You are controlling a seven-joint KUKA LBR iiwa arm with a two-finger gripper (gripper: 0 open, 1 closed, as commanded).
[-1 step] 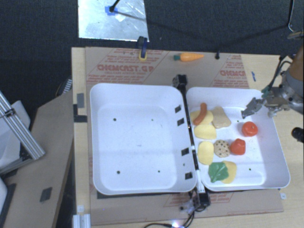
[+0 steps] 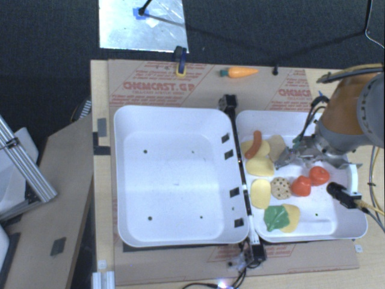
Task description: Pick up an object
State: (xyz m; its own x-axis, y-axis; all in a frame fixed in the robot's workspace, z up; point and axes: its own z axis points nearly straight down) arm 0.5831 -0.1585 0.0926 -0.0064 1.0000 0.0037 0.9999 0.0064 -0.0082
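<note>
Gripper (image 2: pixel 287 155) low in right bin (image 2: pixel 346 221); can't tell its grasp.
Watch it: crowded toy food (image 2: pixel 260 166) could get nudged, spoiling your pick.

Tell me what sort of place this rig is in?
Probably a robotics lab test bench: two white bins clamped on a cardboard-covered bench, toy food beneath the tool, cables across dark carpet.

There are two white bins: the left bin (image 2: pixel 174 173) and the right bin (image 2: pixel 337 221). In the right bin I count two red pieces (image 2: pixel 310 181), three yellow pieces (image 2: pixel 260 192), one sausage (image 2: pixel 254 144), one cookie (image 2: pixel 280 188), one green leaf (image 2: pixel 276 217) and one beige piece (image 2: pixel 276 145). One carrot (image 2: pixel 239 72) lies on the bench.
</note>
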